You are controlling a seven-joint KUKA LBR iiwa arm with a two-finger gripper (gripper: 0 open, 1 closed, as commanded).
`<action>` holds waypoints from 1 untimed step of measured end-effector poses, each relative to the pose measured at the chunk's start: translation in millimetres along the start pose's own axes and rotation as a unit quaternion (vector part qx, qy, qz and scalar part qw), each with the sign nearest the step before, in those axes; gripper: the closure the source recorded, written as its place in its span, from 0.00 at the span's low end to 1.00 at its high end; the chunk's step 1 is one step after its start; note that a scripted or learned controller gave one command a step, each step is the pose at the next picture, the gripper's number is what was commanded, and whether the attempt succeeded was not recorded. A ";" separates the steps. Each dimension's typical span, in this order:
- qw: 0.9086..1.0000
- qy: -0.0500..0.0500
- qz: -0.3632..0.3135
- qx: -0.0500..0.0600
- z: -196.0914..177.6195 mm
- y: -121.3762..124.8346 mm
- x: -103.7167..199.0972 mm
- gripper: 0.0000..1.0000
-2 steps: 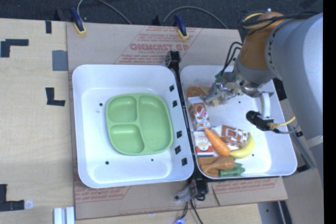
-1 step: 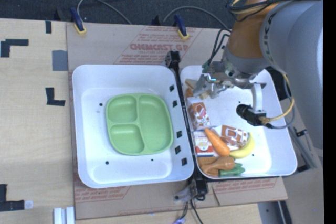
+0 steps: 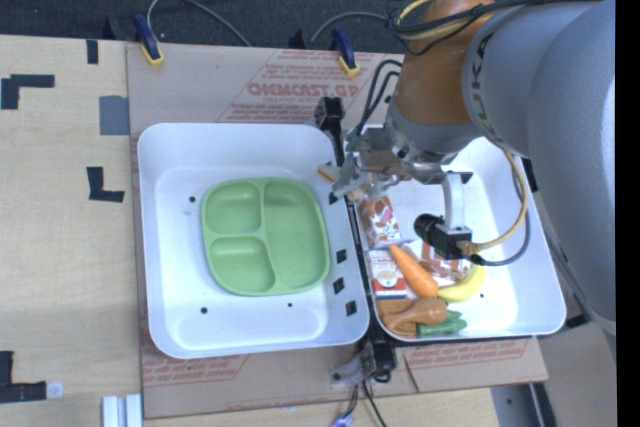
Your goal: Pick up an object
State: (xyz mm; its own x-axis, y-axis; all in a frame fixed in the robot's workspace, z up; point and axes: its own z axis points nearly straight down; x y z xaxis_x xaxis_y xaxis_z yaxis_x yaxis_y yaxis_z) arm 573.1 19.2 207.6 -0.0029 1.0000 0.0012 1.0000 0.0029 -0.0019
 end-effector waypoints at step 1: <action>1.000 -0.001 0.001 0.000 24.0 33.7 15.9 1.00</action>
State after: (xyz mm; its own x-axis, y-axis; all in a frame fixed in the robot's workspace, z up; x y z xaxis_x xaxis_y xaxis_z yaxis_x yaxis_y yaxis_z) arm 606.7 35.1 183.6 -0.0008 1.0000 -0.0006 1.0000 0.0008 -0.0023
